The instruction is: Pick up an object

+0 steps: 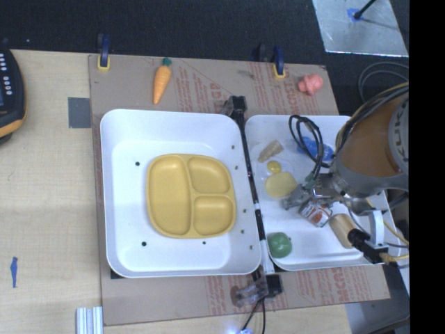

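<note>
My gripper (300, 199) is low inside the right bin (306, 259), its dark fingers pointing left beside a pale yellow round object (280, 184). Around it lie a small yellow ball (274, 166), a beige wedge (270, 149), a blue item (308, 147) partly under a black cable, a red-and-white can (317, 215), a tan cylinder (342, 227) and a green ball (279, 244). I see nothing clearly held between the fingers.
The left bin (118, 186) holds a yellow divided plate (190, 194). A toy carrot (160, 81) and a pink object (311, 83) lie on the cardboard behind the bins. The arm's grey body (372, 152) covers the right bin's right side.
</note>
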Available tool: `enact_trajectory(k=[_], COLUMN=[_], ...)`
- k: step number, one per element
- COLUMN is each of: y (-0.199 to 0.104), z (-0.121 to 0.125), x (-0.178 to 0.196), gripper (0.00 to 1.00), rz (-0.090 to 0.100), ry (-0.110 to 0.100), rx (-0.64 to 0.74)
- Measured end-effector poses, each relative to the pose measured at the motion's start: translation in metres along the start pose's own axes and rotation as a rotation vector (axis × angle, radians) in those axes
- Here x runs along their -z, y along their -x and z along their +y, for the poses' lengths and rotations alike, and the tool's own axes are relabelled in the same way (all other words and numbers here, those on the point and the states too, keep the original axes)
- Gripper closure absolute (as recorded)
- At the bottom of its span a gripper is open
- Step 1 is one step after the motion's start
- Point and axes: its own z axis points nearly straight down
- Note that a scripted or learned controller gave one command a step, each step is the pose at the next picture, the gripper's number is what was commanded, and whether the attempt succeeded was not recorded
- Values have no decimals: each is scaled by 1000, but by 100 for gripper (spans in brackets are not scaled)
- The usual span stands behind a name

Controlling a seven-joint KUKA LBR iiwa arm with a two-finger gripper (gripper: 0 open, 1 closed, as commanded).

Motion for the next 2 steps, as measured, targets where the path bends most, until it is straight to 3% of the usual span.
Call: enact_trajectory(k=[1, 2], y=[2, 2], z=[2, 2], x=[17, 16], gripper=[100, 0], rz=[-3, -4], ry=[8, 9], rx=[0, 0])
